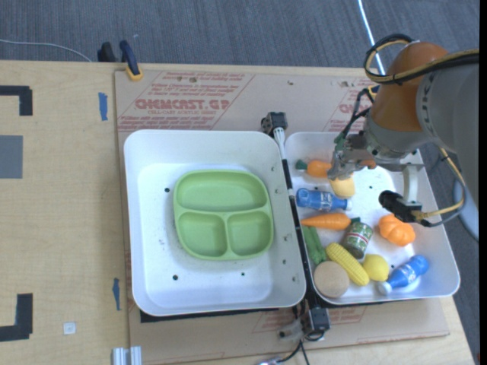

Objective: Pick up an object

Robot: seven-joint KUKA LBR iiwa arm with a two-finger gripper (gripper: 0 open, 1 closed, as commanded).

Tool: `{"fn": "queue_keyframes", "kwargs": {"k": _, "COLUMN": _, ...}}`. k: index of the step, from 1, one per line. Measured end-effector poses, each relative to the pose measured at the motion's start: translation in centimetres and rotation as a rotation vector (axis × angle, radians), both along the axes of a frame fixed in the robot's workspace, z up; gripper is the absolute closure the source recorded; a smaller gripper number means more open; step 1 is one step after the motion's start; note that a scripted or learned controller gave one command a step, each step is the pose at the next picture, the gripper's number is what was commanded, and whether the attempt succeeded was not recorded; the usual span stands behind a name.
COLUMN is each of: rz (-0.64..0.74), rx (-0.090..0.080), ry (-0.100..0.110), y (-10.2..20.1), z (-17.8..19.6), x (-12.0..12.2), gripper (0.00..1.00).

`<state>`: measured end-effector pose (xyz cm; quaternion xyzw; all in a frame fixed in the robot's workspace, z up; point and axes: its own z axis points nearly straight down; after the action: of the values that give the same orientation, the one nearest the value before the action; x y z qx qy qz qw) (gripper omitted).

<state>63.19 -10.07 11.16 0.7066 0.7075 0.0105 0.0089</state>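
So the claw [344, 170] sits low in the right bin [437, 238], near its back left part, and its fingers look closed around a small pale yellow lemon-like object [342, 186] that hangs just under them. Just behind it is an orange carrot piece [318, 169], and right below it a blue bottle [321, 200] lies on its side next to another carrot [326, 221]. Further toward the front there's a green-labelled can [356, 238], a corn cob [347, 263], a yellow lemon [375, 268], a round tan bun-looking thing [332, 279], a second blue bottle [404, 274] and a small orange pumpkin-shaped toy [396, 231], plus a green vegetable [314, 245] along the left wall. The left bin [144, 204] holds a green divided plate [224, 214]. Both bins sit on a cardboard sheet [190, 97] on the worktop [53, 204].
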Motion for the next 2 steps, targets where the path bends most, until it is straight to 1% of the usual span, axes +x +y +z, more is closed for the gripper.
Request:
{"fn": "queue_keyframes", "kwargs": {"k": 1, "rz": 0.000, "rx": 0.000, "ry": 0.001, "y": 0.0, "z": 0.0, "x": 0.0, "gripper": 0.00}}
{"fn": "queue_keyframes", "kwargs": {"k": 2, "rz": 0.002, "rx": -0.005, "ry": 0.047, "y": 0.3, "z": -2.6, "x": 3.2, "gripper": 0.00}}
